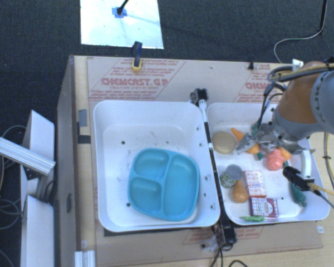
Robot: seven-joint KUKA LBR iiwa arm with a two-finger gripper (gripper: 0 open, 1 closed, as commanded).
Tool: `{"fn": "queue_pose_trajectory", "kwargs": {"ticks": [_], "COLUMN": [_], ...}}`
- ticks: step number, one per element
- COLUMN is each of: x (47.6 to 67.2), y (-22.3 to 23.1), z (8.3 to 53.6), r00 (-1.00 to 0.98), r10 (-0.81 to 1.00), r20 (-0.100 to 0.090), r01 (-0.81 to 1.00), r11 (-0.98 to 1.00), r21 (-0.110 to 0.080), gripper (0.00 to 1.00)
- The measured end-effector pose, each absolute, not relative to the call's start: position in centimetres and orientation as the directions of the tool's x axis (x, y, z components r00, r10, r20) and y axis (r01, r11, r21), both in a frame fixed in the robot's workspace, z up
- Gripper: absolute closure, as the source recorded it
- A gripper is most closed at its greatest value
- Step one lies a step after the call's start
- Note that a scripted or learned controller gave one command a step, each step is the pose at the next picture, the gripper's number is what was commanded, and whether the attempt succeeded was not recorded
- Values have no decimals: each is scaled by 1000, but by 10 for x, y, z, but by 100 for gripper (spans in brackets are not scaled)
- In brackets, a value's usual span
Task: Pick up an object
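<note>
My gripper (pixel 249 144) is low in the right bin (pixel 317 207), near its middle, below the grey arm with the orange band (pixel 295 102). Small orange pieces lie right at it: one (pixel 237 133) at its upper left, another (pixel 255 148) just under it. A beige rounded object (pixel 224 142) lies immediately to the left of the gripper. A pink lump (pixel 275 159) sits to its lower right. Whether anything is held is hidden by the wrist.
The right bin also holds a small can (pixel 231 176), an orange carrot shape (pixel 240 191), two red and white boxes (pixel 255 183) (pixel 264 207), a green strip (pixel 251 218) and a green-handled tool (pixel 298 192). A blue divided tray (pixel 163 183) lies in the left bin (pixel 117 118).
</note>
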State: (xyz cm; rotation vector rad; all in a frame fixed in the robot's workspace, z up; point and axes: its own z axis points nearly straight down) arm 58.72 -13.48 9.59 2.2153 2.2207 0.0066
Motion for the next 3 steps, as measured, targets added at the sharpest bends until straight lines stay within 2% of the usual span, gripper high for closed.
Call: {"fn": "queue_pose_trajectory", "kwargs": {"ticks": [1,2,3], "x": [640,628,629], "y": [-139,-134,-134], "z": [85,85,96], "r00": [-3,-1,-3], "r10": [1000,1000,1000], "r20": [-1,-1,-2], "r01": [1000,1000,1000], "r11": [3,1,3], "r21": [3,2,5], "gripper": [0,0,100]}}
